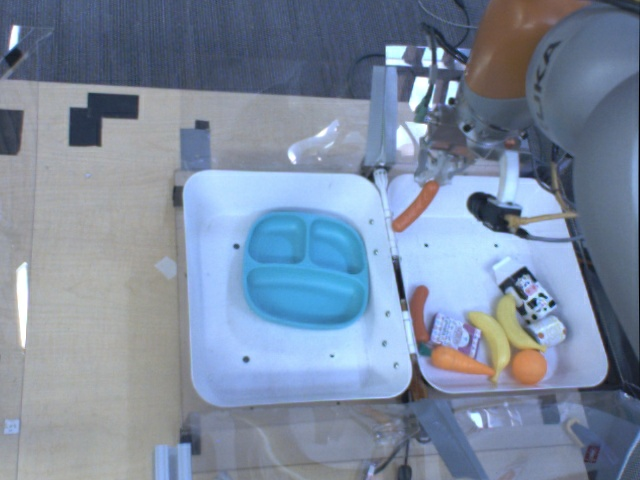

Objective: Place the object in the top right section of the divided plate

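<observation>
While the arm (560, 58) hangs over the far edge of the right bin (590, 363), I'd call this job roughly half done. Biggest things first: I've got two white bins side by side, and the left bin (215, 368) carries the blue plate (300, 313), sitting about in its middle. All three sections look bare from up here, so nothing has been delivered yet.

Down at the gripper (437, 176), the fingers are closed on one end of a carrot (415, 208), and it dangles at a slant, its free end pointing left and near, right over the wall between the bins. So the pick looks good to me; the carry is under way, the drop is not.

What's left, as I read it: swing further left, get over the plate's far right section (337, 248), lower and let go. That pocket is small, and the carrot is long and tilted, so I'd watch for it landing across a divider.

Smaller stuff sits untouched at the near end of the right bin: two bananas (500, 330), a second carrot (460, 361), an orange (529, 366), a red sausage (419, 311), a pink packet (455, 330), a little carton (530, 298).
</observation>
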`<state>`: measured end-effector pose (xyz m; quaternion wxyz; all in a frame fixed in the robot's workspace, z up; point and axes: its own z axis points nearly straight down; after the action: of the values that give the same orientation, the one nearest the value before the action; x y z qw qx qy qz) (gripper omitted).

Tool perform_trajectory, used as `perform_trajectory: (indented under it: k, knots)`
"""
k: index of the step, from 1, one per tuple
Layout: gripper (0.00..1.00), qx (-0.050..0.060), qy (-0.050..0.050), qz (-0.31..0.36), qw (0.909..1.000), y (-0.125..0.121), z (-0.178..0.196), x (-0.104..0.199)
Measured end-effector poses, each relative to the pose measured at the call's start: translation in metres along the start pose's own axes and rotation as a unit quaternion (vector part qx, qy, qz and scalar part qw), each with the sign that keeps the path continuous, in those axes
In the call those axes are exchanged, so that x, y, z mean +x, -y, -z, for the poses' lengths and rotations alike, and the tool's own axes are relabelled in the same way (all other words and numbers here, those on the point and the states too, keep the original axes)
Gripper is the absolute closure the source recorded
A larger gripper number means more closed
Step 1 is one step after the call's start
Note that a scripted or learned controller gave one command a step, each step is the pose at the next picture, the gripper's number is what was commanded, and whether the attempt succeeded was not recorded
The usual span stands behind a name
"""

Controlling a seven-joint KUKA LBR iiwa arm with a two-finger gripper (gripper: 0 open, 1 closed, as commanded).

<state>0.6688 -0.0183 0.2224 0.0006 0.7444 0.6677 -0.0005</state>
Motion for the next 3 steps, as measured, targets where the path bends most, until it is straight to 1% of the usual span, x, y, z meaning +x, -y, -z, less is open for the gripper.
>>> perform_trajectory:
  k: [1,2,3]
  knots:
    - [1.00,-0.002,-0.001,0.054,0.9986,0.013,0.105,0.008]
    - [1.00,-0.001,0.000,0.060,0.9982,0.019,0.117,0.024]
    - [1.00,0.000,-0.001,0.096,0.9953,0.031,0.029,0.070]
